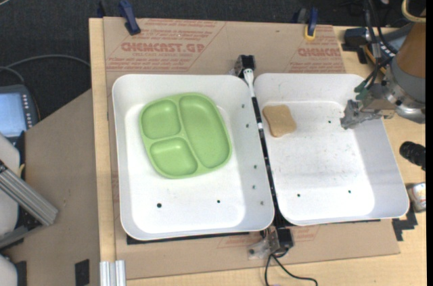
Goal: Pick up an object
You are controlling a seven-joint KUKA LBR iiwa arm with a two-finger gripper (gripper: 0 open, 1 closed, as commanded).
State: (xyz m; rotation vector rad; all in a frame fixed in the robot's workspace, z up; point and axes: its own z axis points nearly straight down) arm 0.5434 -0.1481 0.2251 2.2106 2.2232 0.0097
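You had one loose object in the right bin (pixel 379 203): a tan pad (pixel 279 120), roughly square with rounded corners, lying flat in that bin's upper left corner, center of the frame. Its slightly longer axis ran up and down the frame, tilted a little so the top leaned left. It sat just beside the seam where the two bins meet, close to the bin's left wall.

In the left bin (pixel 135 210) lay a green tray (pixel 185 135) with three compartments, its long axis running from upper right to lower left, well apart from the pad. Nothing lay between the pad and the gripper (pixel 353 117); bare, speckled bin floor separated them.

The arm (pixel 406 68) came in from the right edge of the frame, its wrist bent so the gripper pointed left and down over the upper right part of the right bin. You could not tell from this angle whether it was spread or closed, and no object showed in it.
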